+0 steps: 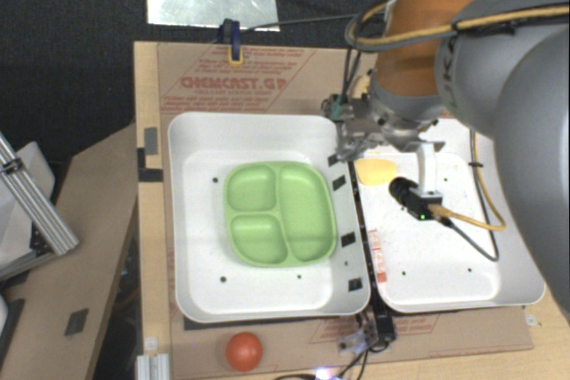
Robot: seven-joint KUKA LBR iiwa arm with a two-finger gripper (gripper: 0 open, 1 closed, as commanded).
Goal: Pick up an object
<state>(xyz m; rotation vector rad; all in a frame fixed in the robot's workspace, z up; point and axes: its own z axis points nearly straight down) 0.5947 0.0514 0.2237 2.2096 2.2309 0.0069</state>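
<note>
A green divided plate (278,212) lies flat in the middle of the left white bin (196,280). A small yellow object (376,171) rests in the right white bin (463,280), near its far left corner. My gripper (353,149) hangs over the wall between the two bins, just up and left of the yellow object. The grey arm with its orange band (427,22) covers the far part of the right bin.
An orange-red ball (244,351) sits on the cardboard in front of the left bin. A blue clamp (232,40) stands at the far edge of the bench. A metal rail (36,200) lies off to the left.
</note>
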